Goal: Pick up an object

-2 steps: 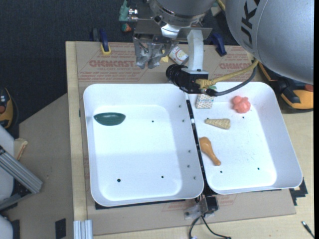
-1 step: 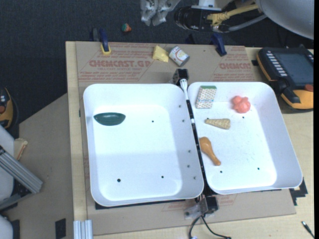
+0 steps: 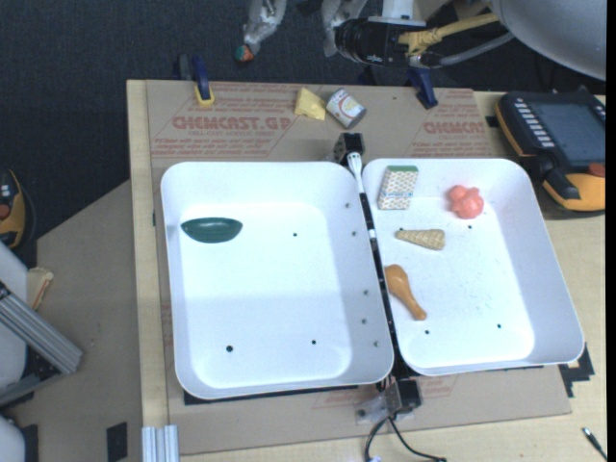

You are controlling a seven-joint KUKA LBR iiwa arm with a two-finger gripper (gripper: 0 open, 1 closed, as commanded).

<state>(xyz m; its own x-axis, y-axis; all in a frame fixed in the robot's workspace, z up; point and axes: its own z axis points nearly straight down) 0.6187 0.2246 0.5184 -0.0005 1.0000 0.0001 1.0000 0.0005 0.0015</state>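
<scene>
My gripper [image 3: 296, 19] hangs above the back edge of the bench, beyond both bins, with its two fingers [image 3: 260, 22] spread apart and nothing between them. The left bin [image 3: 279, 354] holds a dark green oval dish [image 3: 212, 229] near its left wall. In the right bin [image 3: 500, 345] lie a small white box with a green top [image 3: 397, 187], a red lumpy fruit [image 3: 465, 201], a tan cone-shaped wedge [image 3: 422, 239] and an orange drumstick [image 3: 405, 291]. All of these lie well in front of the gripper.
A yellow wedge [image 3: 310, 105] and a small white can [image 3: 346, 108] lie on the board behind the bins. Blue clamps [image 3: 202, 83] [image 3: 423, 89] grip the board's back edge. A black and orange pendant [image 3: 563, 138] rests at the right.
</scene>
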